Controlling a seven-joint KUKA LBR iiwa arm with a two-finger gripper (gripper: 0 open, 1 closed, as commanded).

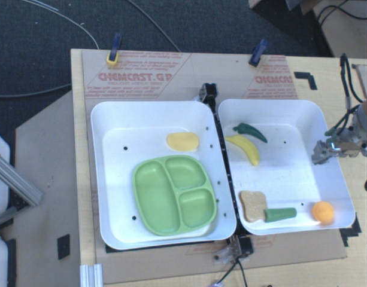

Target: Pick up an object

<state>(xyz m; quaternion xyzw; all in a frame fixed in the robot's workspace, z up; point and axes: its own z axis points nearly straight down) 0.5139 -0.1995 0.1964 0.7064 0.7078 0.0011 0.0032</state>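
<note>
Two white bins are seen side by side on a bench, and nothing has yet been lifted from either. The gripper [322, 153] is held at the right rim of the right bin [303, 109], above its wall, and no object is seen between its parts; whether it is open or closed cannot be told from this angle.

Candidates for the pick are spread across both bins. In the right bin, a yellow banana [245, 149] is laid just below a dark green pepper [251, 131], the two touching or nearly so. Near the front wall, a slice of bread [252, 205] is pressed against a green cylinder [281, 214], and an orange ball [322, 212] is set alone in the front right corner, close to the rim. In the left bin [111, 130], a green divided plate [172, 193] is placed near the front, with a pale yellow lump [182, 141] just behind it.

The task is judged barely begun: approach, closing and lifting are all left. Open floor is offered in the middle of the right bin, between banana and bread. The ball's corner is judged tight, with walls on two sides.
</note>
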